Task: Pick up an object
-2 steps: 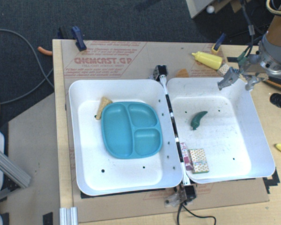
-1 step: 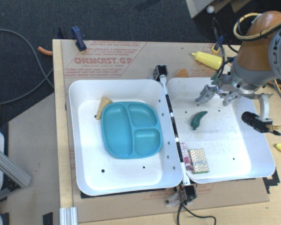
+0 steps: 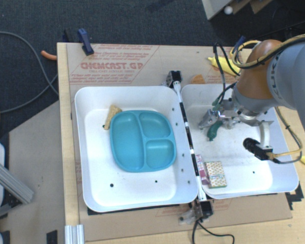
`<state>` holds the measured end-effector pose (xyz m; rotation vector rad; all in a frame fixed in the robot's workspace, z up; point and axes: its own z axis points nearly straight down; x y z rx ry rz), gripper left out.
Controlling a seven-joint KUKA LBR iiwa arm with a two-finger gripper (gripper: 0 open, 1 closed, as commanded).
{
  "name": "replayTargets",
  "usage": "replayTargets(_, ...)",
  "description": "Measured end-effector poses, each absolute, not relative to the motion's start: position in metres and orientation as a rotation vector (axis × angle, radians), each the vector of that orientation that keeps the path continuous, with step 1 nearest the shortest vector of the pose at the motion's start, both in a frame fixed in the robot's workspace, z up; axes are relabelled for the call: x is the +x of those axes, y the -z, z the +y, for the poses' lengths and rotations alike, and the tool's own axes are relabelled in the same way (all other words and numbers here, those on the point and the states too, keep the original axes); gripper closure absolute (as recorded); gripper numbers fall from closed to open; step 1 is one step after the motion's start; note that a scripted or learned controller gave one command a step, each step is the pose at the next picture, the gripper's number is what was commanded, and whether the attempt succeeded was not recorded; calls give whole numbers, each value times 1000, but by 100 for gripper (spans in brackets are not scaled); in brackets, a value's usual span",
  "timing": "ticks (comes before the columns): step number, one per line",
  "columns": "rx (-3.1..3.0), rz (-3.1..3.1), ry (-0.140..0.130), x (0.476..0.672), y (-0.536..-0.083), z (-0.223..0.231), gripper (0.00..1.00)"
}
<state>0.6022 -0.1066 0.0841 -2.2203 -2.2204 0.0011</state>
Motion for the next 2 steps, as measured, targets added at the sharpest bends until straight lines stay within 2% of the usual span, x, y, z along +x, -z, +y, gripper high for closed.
replayTargets(1, -2223, -2221, 1, 603, -95, -107, 100)
replayTargets(2, -2220, -2224, 3, 585, -185, -37, 100)
